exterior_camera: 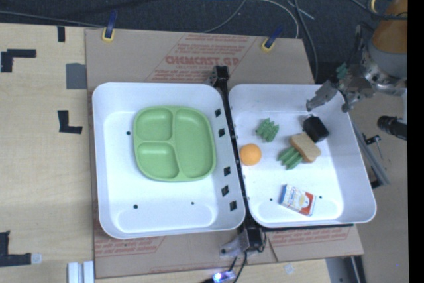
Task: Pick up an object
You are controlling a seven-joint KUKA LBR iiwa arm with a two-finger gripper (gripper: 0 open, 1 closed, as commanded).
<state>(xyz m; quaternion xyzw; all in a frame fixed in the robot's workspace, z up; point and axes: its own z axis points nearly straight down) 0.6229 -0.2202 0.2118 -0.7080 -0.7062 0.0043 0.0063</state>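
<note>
Gripper (329, 99) sits over upper-right corner of right bin (354, 209), fingers spread apart, nothing btw them. No pick yet, task at start. Candidates all lie in right bin: black block (315, 128) nearest, just below gripper; sponge (305, 147), green pieces (267, 130), orange ball (250, 154), small box (295, 199). Left bin (109, 162) has green tray (175, 143). Left to do: descend, close, lift.

Five small things lie in the right white bin (351, 199). An orange ball (250, 155) sits near the bin's left wall. A bumpy green block (267, 130) lies above it and a bit to the right. A tan sponge (305, 147) touches a green piece (289, 157) at its left. A black block (315, 128) lies just above the sponge. A small white, red and blue box (296, 199) lies flat near the front.
</note>
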